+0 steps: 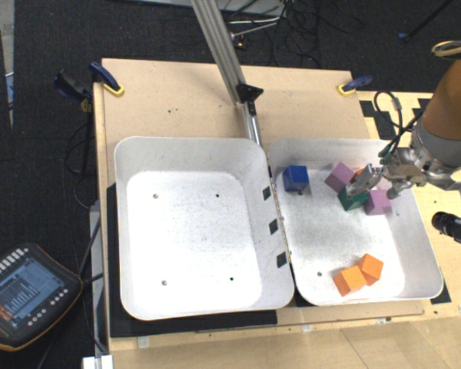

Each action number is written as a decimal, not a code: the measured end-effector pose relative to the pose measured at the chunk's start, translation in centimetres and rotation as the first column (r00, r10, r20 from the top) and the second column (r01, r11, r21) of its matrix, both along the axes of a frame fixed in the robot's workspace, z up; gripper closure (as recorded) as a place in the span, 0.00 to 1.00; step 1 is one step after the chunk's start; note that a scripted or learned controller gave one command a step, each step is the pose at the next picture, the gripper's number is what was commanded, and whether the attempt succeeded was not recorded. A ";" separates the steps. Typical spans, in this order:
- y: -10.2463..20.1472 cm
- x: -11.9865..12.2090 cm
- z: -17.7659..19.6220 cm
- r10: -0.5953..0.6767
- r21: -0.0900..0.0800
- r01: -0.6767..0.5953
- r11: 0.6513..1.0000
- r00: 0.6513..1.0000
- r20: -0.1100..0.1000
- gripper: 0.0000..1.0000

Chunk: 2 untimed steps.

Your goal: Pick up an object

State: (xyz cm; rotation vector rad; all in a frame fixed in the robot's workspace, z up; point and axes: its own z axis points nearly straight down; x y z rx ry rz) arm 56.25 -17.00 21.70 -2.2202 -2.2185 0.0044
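Gripper [369,181] hangs over the block cluster near the right bin's [415,283] back edge — jaw state impossible to tell — above a green block [352,200] wedged between two purple blocks [339,177], so a clean, centred descent looks wise.

A single fixed camera looks down on the bench [215,91] from above at a slant, set back far enough to take in both white bins, the board's edges and a strip of dark floor beyond. The left bin [131,206] sits toward nine o'clock of the frame's centre, the right bin [415,283] toward four o'clock. The far edge of the bench runs across twelve o'clock, the near edge across six. A slanted metal pole [215,37] rises from centre toward eleven o'clock. The arm [449,121] enters at three o'clock, and a handheld control pendant [23,294] lies at eight o'clock on the floor
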 end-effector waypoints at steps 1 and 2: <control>-0.3 0.8 -5.0 0.000 0.000 0.000 1.000 1.000 0.000 0.00; 0.3 0.4 -9.6 0.001 0.001 -0.001 1.000 1.000 -0.001 0.00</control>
